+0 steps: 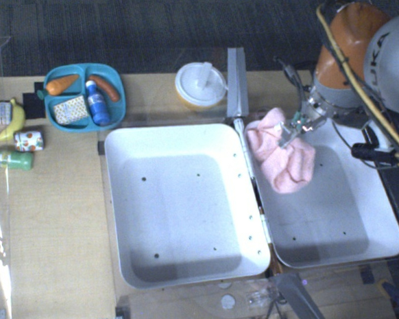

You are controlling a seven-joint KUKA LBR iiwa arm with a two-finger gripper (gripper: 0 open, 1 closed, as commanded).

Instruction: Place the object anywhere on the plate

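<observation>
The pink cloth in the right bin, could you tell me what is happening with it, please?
The grey KUKA arm reaches in from the right, with its gripper down on the pink cloth, which lies crumpled at the upper left of the right bin. The cloth rests on the bin floor, not lifted. The left bin sits beside it, and a blue divided plate of toy food stands on the bench beyond.

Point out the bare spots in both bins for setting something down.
Left bin: bare floor from wall to wall. Right bin: free along the near half; crowded at its far left corner, where the pink cloth lies with the tool on it.
</observation>
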